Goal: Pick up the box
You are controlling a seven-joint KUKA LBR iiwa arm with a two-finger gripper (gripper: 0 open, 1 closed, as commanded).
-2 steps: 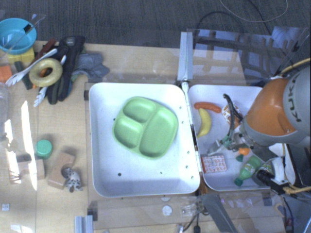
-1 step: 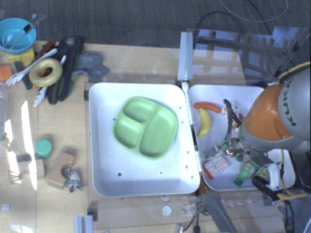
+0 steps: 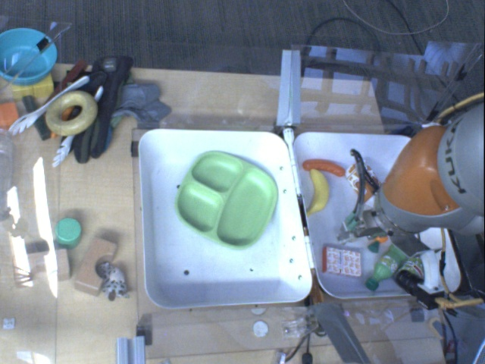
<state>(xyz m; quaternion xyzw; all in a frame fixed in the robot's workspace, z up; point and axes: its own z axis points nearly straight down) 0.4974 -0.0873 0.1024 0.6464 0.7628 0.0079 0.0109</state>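
The box (image 3: 342, 260) is small and flat with a red and white pattern, and it lies near the front left of the right bin (image 3: 333, 144). My gripper (image 3: 363, 227) hangs low over that bin, just behind the box and slightly to its right. The grey and orange arm (image 3: 424, 184) reaches in from the right and hides the bin's right part. Nothing can be seen held in the gripper.
A yellow banana (image 3: 320, 190) and a red sausage (image 3: 327, 166) lie at the back left of the right bin. A green bottle (image 3: 387, 267) rests right of the box. The left bin (image 3: 163, 279) holds a green divided plate (image 3: 226, 198). Loose items sit on the bench at left.
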